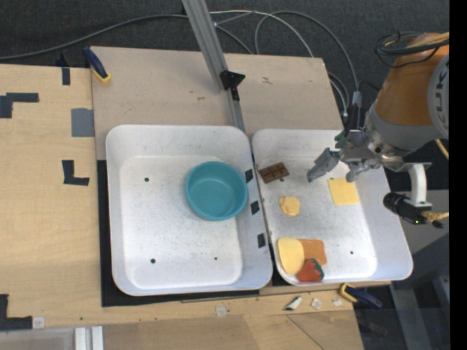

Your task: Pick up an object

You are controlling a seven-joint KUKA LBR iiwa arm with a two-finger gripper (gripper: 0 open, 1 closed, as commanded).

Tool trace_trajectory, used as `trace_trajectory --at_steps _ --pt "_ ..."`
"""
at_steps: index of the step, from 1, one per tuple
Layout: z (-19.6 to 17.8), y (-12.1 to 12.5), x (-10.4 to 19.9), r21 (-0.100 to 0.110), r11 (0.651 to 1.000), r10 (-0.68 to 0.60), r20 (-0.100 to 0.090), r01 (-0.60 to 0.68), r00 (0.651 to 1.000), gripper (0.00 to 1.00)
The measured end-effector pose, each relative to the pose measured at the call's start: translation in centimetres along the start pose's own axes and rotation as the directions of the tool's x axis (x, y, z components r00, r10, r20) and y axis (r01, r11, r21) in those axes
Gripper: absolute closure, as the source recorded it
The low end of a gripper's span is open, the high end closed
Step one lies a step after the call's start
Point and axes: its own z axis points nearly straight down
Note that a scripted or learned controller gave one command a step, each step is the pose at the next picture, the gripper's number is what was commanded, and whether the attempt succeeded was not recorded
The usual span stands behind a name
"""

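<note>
My gripper hangs open over the right bin, its two grey fingers spread apart with nothing between them. Just below the right finger lies a flat yellow square. A brown chocolate-like block lies to the left of the gripper near the bin's left wall. A small yellow lump sits in the bin's middle. At the near left corner lie a pale yellow piece, an orange piece and a red piece, bunched together.
The left bin holds a teal bowl near its right wall. A slanted metal pole rises behind the bins. Cables run across the back of the bench. Small clamps sit at the bench's corners.
</note>
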Motion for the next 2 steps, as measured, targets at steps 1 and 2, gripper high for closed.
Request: trace_trajectory --at_steps 1,2 --pt "0.0 0.0 0.0 0.000 1.000 0.000 0.000 0.000 1.000 0.00" --pt "5.9 0.1 0.9 0.005 1.000 0.001 0.000 -0.001 1.000 0.00"
